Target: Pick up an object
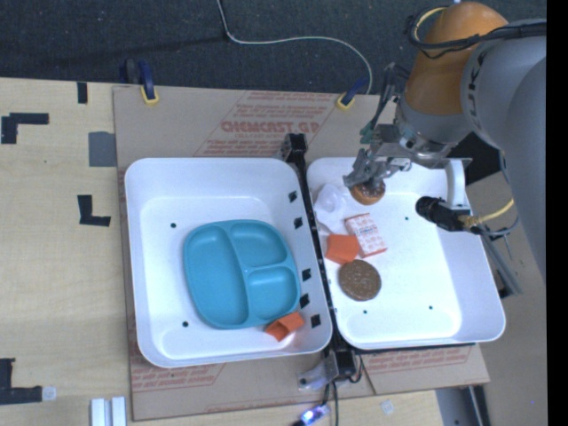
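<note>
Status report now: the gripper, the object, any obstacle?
Gripper low in right bin, on round brown item. Grasp unconfirmed. Clear wrapper close beside.

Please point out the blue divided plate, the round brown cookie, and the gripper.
Blue divided plastic plate [240, 272], camera view, central ridge.
Round brown cookie [360, 280], camera view, top face.
Gripper [366, 185], camera view, between fingertips.

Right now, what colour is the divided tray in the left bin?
Light blue, a plain teal-blue: the divided tray shows clearly in the camera view.
</note>
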### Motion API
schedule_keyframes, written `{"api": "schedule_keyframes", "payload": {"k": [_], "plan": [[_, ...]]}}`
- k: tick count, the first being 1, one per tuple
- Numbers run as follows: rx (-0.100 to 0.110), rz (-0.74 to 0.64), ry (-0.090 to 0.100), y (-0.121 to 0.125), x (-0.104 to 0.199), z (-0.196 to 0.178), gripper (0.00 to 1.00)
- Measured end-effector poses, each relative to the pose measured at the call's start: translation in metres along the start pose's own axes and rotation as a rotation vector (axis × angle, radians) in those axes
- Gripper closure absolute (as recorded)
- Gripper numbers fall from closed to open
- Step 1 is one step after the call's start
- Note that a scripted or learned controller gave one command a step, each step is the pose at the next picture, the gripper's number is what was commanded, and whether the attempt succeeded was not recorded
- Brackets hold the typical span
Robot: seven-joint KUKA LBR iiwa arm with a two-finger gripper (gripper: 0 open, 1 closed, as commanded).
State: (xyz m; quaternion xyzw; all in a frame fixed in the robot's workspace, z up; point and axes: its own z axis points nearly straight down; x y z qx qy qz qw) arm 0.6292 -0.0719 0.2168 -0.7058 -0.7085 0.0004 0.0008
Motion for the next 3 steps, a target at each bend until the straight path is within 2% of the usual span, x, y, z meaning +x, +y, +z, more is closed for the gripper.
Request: {"api": "schedule_keyframes", "payload": {"k": [3], "plan": [[0.000, -0.002, 0.000, 0.019, 0.146, 0.016, 1.00]]}}
